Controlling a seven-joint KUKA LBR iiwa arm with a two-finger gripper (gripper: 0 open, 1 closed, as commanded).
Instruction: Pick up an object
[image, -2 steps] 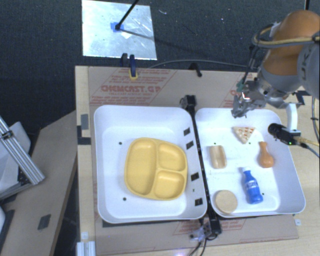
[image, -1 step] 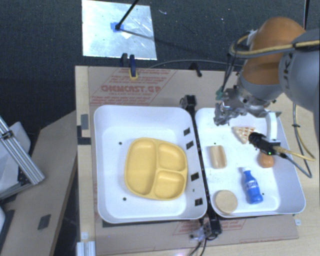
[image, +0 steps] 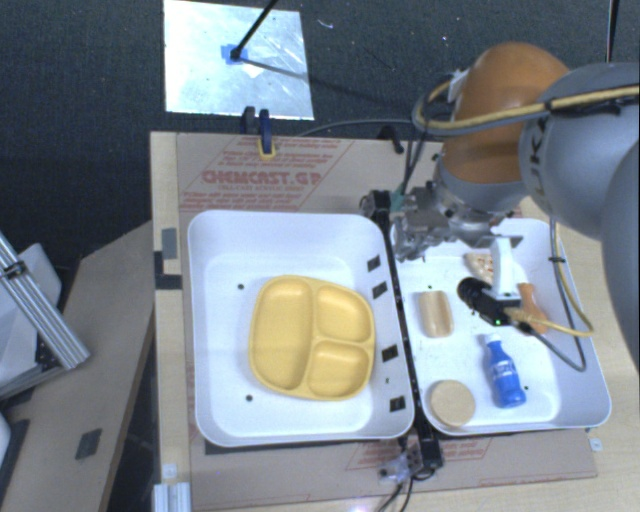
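**Pick attempt: nothing lifted yet as far as I can see**

Watching my feed here. The tool (image: 412, 238) is low over the far corner of the right bin (image: 592, 398), right up against the divider. It's too cluttered in there for me to tell how open it is or whether it has anything, so I'm calling the pick not done.

Everything I could grab looks like it's lying on the bin floor. Nearest the tool is a tan block (image: 435, 313), just toward the camera from it. Past that there's a round tan disc (image: 452, 402) and a blue bottle (image: 503, 372). A pale patterned piece (image: 481, 265) lies beside the tool, on the arm's side.

The left bin (image: 230, 240), across the divider from the tool, holds just a yellow divided plate (image: 312, 337).
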